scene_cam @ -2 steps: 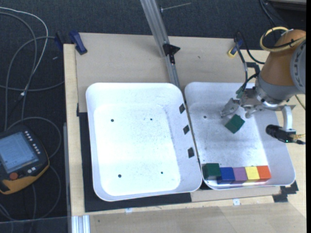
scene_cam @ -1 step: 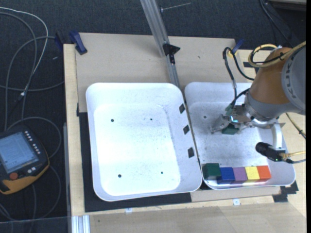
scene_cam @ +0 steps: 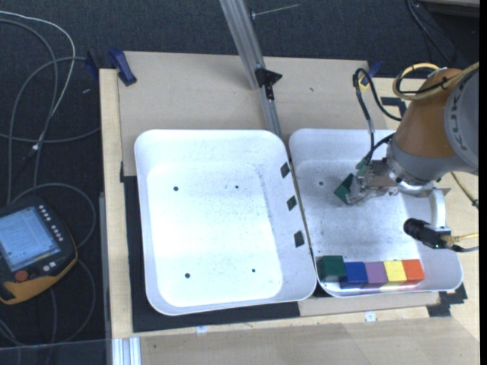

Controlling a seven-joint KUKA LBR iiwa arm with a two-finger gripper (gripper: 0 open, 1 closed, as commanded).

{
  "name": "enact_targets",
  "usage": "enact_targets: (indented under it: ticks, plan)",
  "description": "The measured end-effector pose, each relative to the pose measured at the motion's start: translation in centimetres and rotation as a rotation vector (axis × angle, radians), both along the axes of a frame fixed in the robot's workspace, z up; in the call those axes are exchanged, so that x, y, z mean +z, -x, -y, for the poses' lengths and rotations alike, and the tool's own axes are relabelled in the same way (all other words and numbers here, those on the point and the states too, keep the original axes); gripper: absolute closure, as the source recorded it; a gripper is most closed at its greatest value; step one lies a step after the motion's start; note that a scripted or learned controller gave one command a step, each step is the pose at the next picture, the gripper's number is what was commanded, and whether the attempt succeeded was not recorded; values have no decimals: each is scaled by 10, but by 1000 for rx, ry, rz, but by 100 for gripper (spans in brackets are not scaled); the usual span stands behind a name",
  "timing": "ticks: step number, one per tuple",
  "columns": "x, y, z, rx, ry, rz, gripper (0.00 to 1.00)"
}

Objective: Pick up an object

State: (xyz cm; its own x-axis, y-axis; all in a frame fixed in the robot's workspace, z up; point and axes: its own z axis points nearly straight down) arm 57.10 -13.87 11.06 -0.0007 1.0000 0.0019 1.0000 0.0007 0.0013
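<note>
Two white bins sit side by side; we see the gripper [scene_cam: 351, 194] low over the right bin [scene_cam: 327, 158], its fingers seemingly clamped on a small green object [scene_cam: 345, 189], though the view is unclear. Along the bin's near edge lies a multicoloured block row [scene_cam: 370, 271].

**Colored blocks in the right bin**

We see a row of colored blocks [scene_cam: 370, 271] lying along the near edge of the right bin [scene_cam: 335, 158]. From left to right we count green, blue, purple, yellow and orange, set side by side and touching. A darker blue piece sits just below the green and blue ones. We also see a small green object [scene_cam: 345, 188] near the bin's middle, tilted; its shape we cannot tell.
</note>
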Motion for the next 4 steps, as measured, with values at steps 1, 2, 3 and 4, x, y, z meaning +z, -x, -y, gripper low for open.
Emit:
enact_targets:
  ticks: [1,2,3,4]
  plan:
    - [-11,-44,-18,3,1,2,100]
    - [-11,-43,-16,1,2,-1,0]
    - [-10,-104,-24,3,2,4,0]
    - [-11,-62,-24,-1,1,-6,0]
